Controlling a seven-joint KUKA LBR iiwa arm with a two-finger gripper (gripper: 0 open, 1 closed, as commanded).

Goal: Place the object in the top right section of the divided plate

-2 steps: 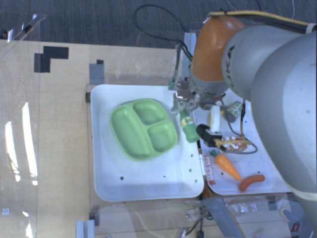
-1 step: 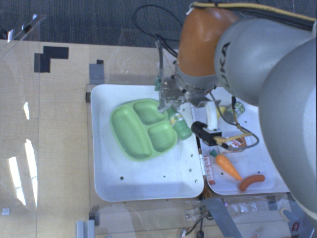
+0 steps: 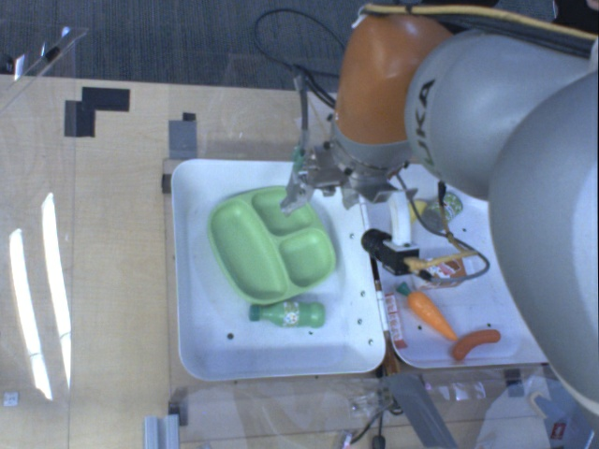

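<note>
Left bin: green divided plate, tilted; green bottle lying just below it | Gripper: over the plate's upper right section, fingers apparently parted, no object visible between them, though the view is blurred | Right bin: carrot, sausage, beneath the arm

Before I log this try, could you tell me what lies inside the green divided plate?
The green divided plate shows bare sections; the end effector covers part of its top right section, so what lies under it cannot be seen.
</note>
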